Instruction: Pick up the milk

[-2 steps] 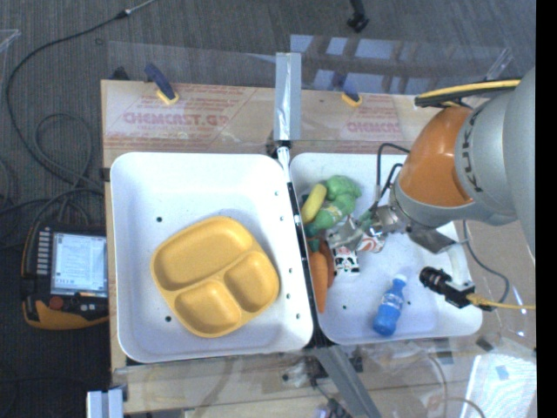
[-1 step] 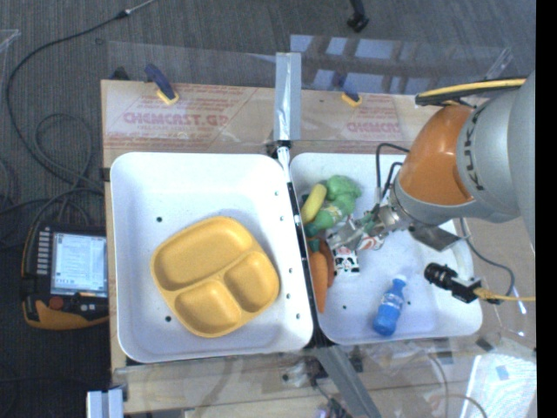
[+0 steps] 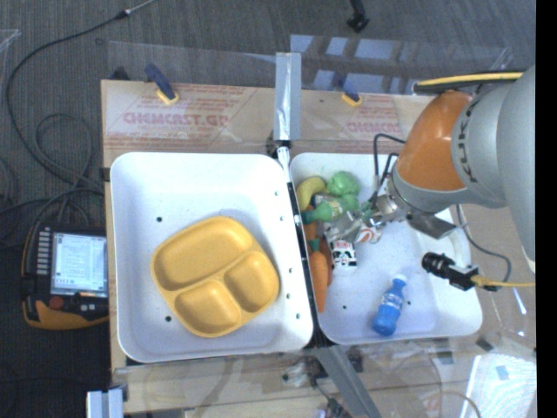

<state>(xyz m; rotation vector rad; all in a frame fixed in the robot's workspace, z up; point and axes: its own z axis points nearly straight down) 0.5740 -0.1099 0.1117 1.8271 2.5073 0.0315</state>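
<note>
The gripper (image 3: 352,227), grasp state unclear, hovers just at the milk carton's (image 3: 344,254) twelve o'clock, poised to descend and clamp.

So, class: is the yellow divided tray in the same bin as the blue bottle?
No. The yellow divided tray lies in the left bin, while the blue bottle lies in the right bin.
</note>
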